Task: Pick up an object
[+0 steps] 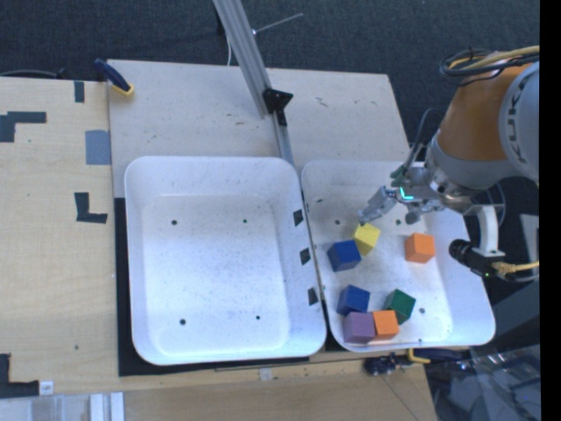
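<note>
Likely target: yellow cube (368, 236), right bin (465, 323), touching a blue cube (344, 254). Jaws (382, 207) hang just above, spread, empty. Looks light, rigid; pinch opposite flat faces.

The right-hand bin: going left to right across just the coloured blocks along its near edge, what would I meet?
Along the right bin's near edge: blue block → purple block → orange block → green block.
</note>
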Controlling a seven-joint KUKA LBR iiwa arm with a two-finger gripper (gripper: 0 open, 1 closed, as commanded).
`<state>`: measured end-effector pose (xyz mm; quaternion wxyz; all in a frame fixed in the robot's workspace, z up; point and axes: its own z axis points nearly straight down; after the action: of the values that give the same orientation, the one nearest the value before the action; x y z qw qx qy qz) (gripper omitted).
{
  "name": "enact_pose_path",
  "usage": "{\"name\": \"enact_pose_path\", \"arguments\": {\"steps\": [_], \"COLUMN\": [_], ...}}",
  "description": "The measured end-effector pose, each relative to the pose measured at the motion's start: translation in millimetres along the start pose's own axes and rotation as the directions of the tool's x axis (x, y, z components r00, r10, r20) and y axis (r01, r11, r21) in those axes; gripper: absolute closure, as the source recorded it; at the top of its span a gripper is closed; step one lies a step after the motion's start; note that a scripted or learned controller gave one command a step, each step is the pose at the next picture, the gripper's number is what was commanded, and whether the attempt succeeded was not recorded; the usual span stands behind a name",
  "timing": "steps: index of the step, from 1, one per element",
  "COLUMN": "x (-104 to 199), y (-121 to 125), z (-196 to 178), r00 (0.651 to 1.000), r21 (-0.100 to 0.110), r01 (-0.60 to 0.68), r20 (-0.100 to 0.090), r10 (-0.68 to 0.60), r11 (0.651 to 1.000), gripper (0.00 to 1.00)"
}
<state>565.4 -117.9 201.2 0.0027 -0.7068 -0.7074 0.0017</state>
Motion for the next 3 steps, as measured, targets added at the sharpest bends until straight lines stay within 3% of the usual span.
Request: {"name": "enact_pose_path", "arguments": {"steps": [1,3], "x": [0,-7], "y": [1,0], "z": [-2,112], "r00": [1.000,1.000], "r21": [-0.005,-0.003], "r01": [0.001,0.001], "r20": [0.001,0.002], "r10": [-0.001,-0.001], "r11": [1.000,1.000], "gripper": [0.00,0.00]}}
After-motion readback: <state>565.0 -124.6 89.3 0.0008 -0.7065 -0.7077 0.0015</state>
